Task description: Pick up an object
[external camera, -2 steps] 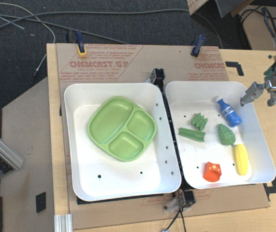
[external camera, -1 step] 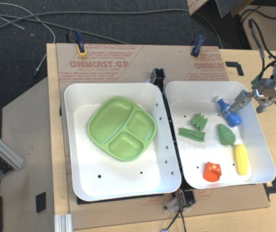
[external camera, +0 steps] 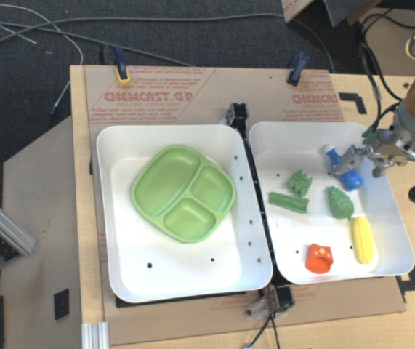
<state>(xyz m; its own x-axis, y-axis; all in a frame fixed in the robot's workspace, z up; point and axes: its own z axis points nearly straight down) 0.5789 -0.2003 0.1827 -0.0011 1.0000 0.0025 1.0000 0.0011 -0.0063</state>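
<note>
Red pepper (external camera: 320,257) in right bin (external camera: 288,262)

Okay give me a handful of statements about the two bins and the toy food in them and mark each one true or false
1. The green divided plate lies in the left bin. True.
2. The yellow corn sits in the left bin beside the plate. False: it lies in the right bin, near its right wall.
3. The gripper is over the right bin, close to a blue object. True.
4. The red pepper lies at the far edge of the right bin. False: it lies near the front edge.
5. The plate has three compartments. True.
6. The orange clamp holds the front edge of the board. False: it is at the board's far edge.
</note>
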